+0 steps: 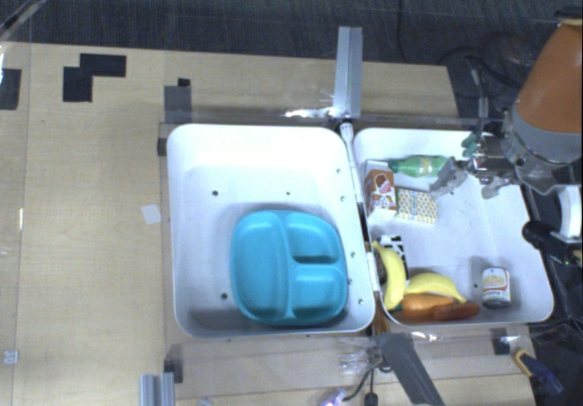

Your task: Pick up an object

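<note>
My gripper [471,180] hangs over the upper right part of the right bin [537,304], with its fingers spread open and nothing between them. Just left of it lies a green bottle [417,166] on its side. Below the bottle are a small red and white carton [381,191] and a patterned flat packet [417,206]. Two bananas [397,278] lie at the bin's lower left, beside an orange-red vegetable [439,309]. A small can [495,286] stands at the lower right.
The left bin [200,167] holds a blue divided plate [290,266]. A metal post [349,76] rises behind the divider between the bins. The arm's orange band [554,76] and dark cables sit at the right edge.
</note>
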### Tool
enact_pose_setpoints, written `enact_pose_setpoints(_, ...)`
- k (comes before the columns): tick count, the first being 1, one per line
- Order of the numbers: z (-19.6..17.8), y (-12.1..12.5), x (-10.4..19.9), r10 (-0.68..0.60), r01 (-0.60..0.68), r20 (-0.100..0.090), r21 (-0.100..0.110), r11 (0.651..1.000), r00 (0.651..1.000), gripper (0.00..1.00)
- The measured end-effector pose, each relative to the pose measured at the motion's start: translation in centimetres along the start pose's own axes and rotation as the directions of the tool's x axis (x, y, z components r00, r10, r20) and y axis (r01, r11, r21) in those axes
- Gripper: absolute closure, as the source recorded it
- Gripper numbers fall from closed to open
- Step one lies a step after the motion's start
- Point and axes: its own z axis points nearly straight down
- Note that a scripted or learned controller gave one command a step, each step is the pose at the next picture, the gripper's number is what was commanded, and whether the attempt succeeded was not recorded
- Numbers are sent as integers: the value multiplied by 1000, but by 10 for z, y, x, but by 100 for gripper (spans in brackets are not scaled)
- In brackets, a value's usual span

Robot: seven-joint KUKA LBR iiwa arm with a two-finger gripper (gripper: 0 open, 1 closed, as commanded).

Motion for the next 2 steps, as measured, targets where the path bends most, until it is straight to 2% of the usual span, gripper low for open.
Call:
enact_pose_setpoints(1,-11,2,1,-3,3,0,-4,1000,1000,100)
enact_pose_setpoints(2,46,-2,17,-199,199,0,-1,980,980,100)
